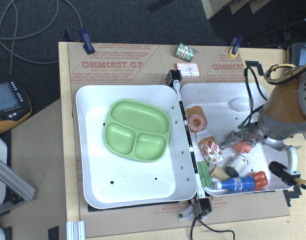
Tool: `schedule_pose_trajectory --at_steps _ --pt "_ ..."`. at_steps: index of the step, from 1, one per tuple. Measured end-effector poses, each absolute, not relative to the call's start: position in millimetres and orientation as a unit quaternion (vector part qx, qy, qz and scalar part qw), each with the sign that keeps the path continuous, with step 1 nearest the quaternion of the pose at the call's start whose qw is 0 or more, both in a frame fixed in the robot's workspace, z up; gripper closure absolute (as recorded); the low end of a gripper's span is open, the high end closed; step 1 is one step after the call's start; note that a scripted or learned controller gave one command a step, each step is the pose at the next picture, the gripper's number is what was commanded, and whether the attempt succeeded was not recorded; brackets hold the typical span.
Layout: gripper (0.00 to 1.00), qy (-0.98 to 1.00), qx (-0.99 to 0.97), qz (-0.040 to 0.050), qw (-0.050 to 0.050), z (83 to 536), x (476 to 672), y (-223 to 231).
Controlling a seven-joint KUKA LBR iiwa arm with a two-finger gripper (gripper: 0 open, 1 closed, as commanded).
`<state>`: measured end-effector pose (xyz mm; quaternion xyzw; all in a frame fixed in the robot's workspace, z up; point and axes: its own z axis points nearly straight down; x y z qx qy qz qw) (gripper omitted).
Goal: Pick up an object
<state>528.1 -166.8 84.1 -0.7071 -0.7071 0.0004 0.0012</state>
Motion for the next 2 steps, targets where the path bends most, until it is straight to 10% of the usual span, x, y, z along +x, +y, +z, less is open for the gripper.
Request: schedule_pose_trajectory --at_steps 1,2 --pt "1.00 -0.707 -0.708 -0.0006 -0.001 95 529.2 -167" --pt "1.00 -0.708 -0.706 -0.0016 0.000 186 572.1 -70"
